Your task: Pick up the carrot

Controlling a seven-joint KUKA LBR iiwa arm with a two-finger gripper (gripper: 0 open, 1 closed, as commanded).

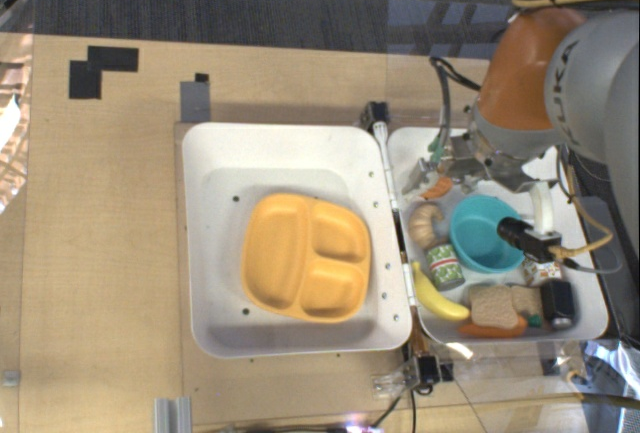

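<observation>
The carrot (pixel 437 188) is a small tapered orange piece near the back left of the right bin (pixel 597 316). It lies between the bin's left wall and the blue bowl. My gripper (pixel 446 164) hangs right over the carrot's upper end, low in the bin, below the arm's orange band (pixel 520 71). The wrist and cables hide where the gripper meets the carrot, so I cannot see whether it touches it.
A blue bowl (pixel 484 233), a tan pastry (pixel 426 220), a small can (pixel 444 266), a banana (pixel 437 299), a bread slice (pixel 498 305), an orange-red stick (pixel 492 330) and dark items crowd the right bin. The left bin (pixel 205 321) holds a yellow divided plate (pixel 305 257).
</observation>
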